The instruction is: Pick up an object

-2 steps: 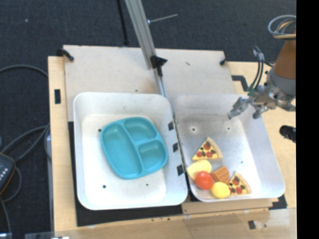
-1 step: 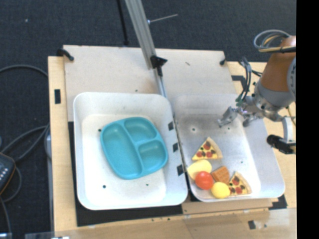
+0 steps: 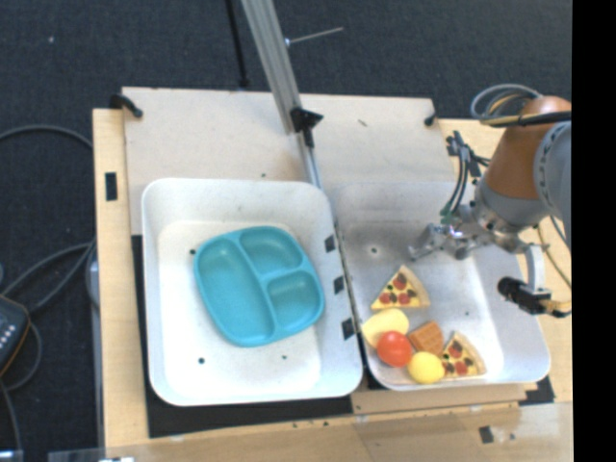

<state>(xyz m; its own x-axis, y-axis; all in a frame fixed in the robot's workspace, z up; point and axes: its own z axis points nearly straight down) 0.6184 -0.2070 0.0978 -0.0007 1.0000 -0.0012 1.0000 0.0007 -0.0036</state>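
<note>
Wooden bench [image 3: 404, 114] w/ 2 white bins: L has smooth teal divided plate [image 3: 258, 284]; R has pizza wedges [image 3: 400, 290], gripper [image 3: 435, 242] above, grip state unclear.

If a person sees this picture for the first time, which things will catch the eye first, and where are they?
The bright turquoise plastic plate with three compartments stands out first, lying alone in the left white bin. Next comes the colourful cluster of toy food in the near part of the right white bin: two pizza slices, a red tomato and a yellow lemon. The grey arm's gripper hangs over that bin's far part.
</note>
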